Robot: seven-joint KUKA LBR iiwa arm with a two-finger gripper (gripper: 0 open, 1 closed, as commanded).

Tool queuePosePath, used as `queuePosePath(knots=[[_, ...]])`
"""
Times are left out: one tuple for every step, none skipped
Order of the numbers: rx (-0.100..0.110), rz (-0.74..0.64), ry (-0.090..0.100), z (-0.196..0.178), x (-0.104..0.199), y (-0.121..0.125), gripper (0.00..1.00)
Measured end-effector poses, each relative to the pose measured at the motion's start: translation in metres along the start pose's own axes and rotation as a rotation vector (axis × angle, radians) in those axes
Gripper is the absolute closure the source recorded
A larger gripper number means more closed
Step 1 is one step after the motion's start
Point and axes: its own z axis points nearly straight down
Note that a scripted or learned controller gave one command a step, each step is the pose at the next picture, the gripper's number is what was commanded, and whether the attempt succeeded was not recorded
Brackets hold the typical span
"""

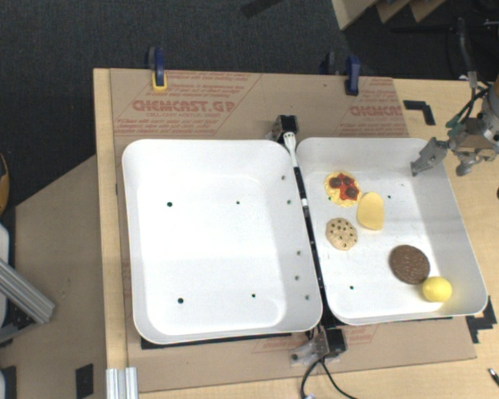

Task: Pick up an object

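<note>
over right bin (449, 223) far corner: end effector (443, 156) spread wide, seemingly holding nothing; cookie (342, 233), lemon (437, 289) well apart.

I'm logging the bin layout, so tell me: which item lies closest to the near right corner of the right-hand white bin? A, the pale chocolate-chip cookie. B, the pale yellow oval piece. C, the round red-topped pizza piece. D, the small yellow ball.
D: the small yellow ball lies by the near right corner of the right-hand white bin, just beyond the dark brown round cookie.

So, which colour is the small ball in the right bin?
Yellow; the ball shows clearly in the camera view.
</note>
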Motion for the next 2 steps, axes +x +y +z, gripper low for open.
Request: queuePosePath(knots=[[0.012,-0.004,0.012,0.114,0.038,-0.148,0.0],[-0.022,-0.014,-0.002,-0.055,0.047,-0.138,0.0]])
